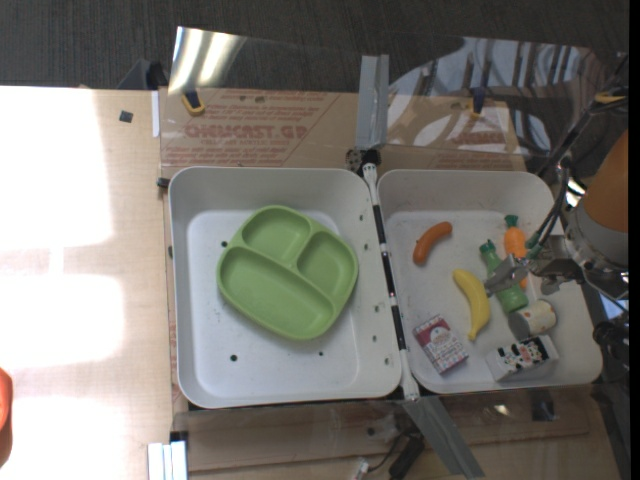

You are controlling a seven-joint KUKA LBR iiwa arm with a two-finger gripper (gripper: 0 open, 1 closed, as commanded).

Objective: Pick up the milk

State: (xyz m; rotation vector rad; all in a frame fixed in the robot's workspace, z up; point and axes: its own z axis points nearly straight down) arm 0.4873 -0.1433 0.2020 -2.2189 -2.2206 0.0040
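Note:
The milk (pixel 522 357) is a small white carton with black patches, lying on its side in the front right corner of the right bin (pixel 455 193). My gripper (pixel 508 276) hangs over the right part of that bin, above a green bottle (pixel 491 257) and a green item (pixel 513 298). It is farther back than the milk, roughly a carton's length away, with a cream-coloured item (pixel 536 316) between them. The grey arm (pixel 600 230) reaches in from the right edge. Nothing is visibly held.
The right bin also holds a yellow banana (pixel 474 302), an orange sausage (pixel 432 241), an orange bottle (pixel 514 239) and a pink carton (pixel 441 344). A green divided plate (pixel 288 284) lies in the left bin (pixel 200 368). A ridge (pixel 385 268) separates the bins.

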